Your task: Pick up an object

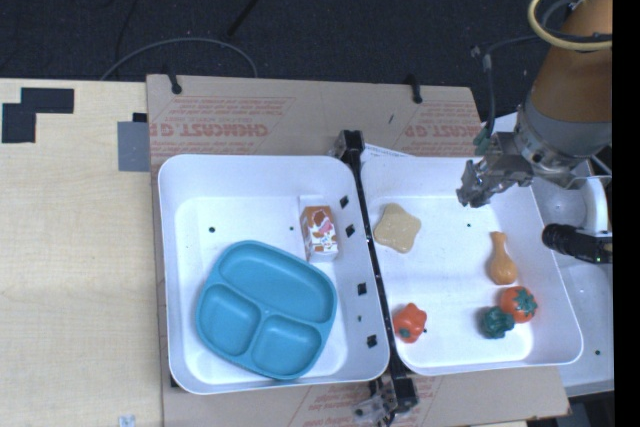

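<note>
The right bin point(440, 185) holds a beige, bread-like piece point(396, 229) at its upper left, an orange gourd point(501, 260) at the right, a red pepper point(409, 322) at the front, and a red tomato point(519, 303) beside a teal item point(494, 322) at the front right. My gripper point(480, 185) hangs over the bin's far right part, up and to the left of the gourd and to the right of the beige piece. I see nothing in it.
The left bin point(190, 195) carries a blue divided plate point(265, 309) and a small orange-and-white carton point(320, 231) near the divider. A black clamp strip point(362, 255) runs between the bins. The grey arm point(565, 105) with its orange band rises at the right.
</note>
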